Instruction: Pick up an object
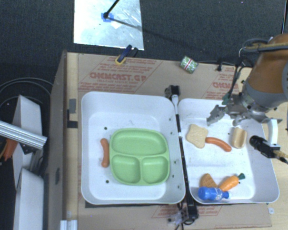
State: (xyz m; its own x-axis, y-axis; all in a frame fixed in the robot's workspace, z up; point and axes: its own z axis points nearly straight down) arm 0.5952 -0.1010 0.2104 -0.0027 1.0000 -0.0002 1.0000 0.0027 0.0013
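Two fingers of the tool [226, 117] stand spread, holding nothing, above the right bin [270, 182]. Approach step, by my judgement; next, descend onto the bread slice [196, 135] and close.

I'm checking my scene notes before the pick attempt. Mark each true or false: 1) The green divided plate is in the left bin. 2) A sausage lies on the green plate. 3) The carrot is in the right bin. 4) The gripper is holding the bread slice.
1) True: the green divided plate sits in the left bin.
2) False: that sausage lies on the bin floor beside the plate.
3) True: the carrot lies in the right bin.
4) False: the gripper has nothing between its open fingers; the bread slice lies on the bin floor.
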